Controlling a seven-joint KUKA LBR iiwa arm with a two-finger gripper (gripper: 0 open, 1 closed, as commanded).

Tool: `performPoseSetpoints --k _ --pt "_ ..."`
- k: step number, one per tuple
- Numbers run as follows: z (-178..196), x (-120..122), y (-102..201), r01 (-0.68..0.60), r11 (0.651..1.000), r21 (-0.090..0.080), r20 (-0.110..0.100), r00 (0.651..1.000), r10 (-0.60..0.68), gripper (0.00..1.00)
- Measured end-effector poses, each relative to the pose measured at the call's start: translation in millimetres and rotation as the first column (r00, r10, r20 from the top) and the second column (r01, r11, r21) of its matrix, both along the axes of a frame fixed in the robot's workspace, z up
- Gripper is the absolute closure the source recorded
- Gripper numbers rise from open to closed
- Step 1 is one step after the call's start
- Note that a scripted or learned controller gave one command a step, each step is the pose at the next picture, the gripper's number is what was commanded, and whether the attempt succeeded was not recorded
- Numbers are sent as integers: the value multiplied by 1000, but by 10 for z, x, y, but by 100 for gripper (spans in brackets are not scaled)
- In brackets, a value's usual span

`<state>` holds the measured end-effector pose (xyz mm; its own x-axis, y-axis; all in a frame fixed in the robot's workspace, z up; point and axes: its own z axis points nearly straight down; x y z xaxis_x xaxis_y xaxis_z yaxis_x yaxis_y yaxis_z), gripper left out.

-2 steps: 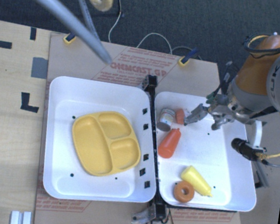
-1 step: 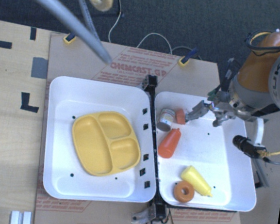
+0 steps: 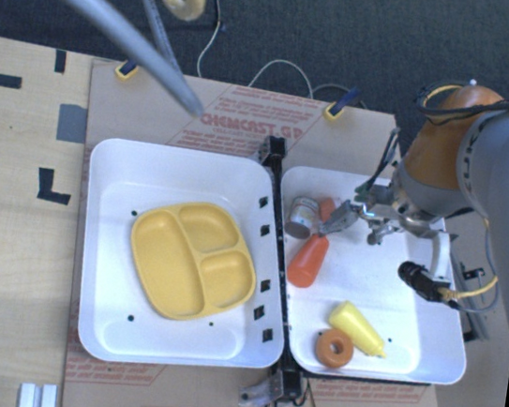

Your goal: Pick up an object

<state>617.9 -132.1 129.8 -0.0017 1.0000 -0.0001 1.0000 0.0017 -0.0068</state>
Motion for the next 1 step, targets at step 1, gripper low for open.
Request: performPoseSetpoints --k 1 --pt "-477 -3 3 0 1000 -2 6 1000 0 0"
